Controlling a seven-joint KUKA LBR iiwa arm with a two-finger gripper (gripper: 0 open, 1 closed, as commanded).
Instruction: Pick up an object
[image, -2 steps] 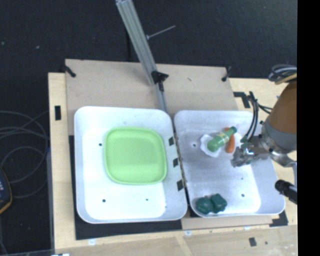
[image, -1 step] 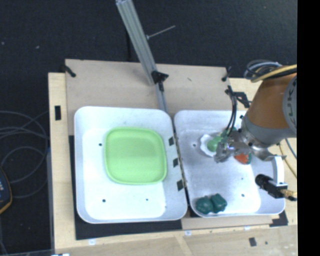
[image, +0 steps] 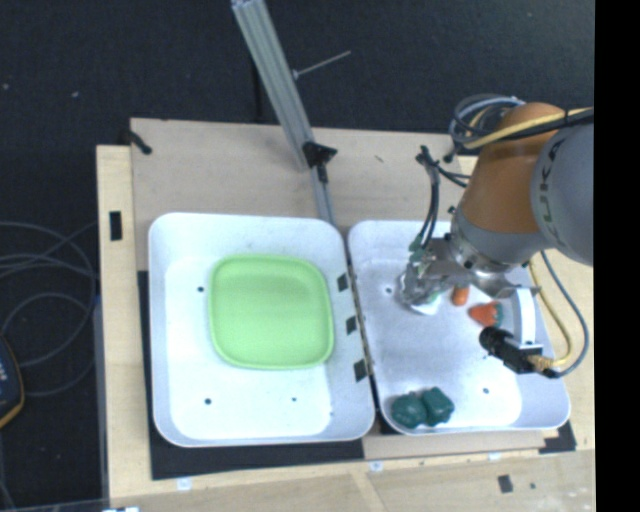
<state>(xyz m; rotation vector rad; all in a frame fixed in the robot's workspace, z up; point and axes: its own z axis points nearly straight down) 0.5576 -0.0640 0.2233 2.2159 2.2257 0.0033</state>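
The gripper (image: 424, 290) is low in the right bin (image: 400, 350), near its back edge; I cannot tell its state. A green object (image: 422, 408) lies at the bin's front edge.

Wooden bench (image: 230, 165) carries two shallow white bins side by side, touching along inner edges.

Left bin (image: 180, 400) holds pale green square plate (image: 271, 310) – flat, rounded corners, roughly centred, nearer bin's rear edge than front.

Grey metal post (image: 283, 85) rises at slant from bench's rear edge – black clamp (image: 318, 155) at base, just behind seam between bins.

Black cables (image: 45, 265) trail over dark floor beyond bench's left edge.

Black strip runs under left bin's front edge.
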